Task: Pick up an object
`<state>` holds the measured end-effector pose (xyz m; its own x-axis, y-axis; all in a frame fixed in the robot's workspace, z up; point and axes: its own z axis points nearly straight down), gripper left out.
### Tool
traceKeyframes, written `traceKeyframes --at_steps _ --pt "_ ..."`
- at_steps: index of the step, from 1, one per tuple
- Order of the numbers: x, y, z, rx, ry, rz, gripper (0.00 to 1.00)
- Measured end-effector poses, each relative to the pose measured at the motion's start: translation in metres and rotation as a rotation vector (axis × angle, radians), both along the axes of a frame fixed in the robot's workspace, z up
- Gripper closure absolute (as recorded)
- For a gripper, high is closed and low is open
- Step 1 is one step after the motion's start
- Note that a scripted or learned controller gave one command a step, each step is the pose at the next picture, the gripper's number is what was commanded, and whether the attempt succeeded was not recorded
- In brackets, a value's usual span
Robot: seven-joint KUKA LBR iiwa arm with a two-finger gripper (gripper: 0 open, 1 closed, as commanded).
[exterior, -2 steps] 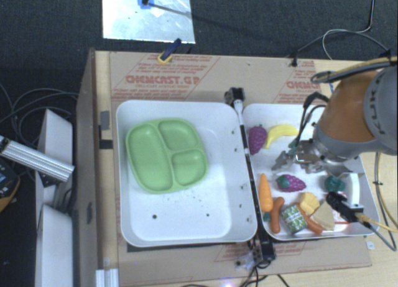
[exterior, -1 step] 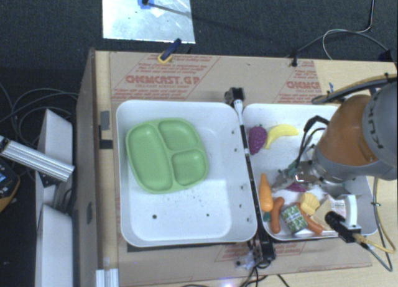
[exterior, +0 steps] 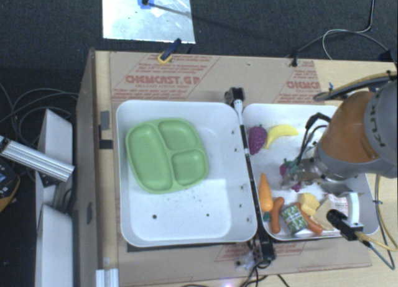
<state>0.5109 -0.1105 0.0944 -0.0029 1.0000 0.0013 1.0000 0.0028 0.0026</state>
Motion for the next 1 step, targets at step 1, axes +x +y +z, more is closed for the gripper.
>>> traceKeyframes --at_steps 1 --pt "0.0228 0.0846 0.0924 0.0 -0.001 0.001 1.0"
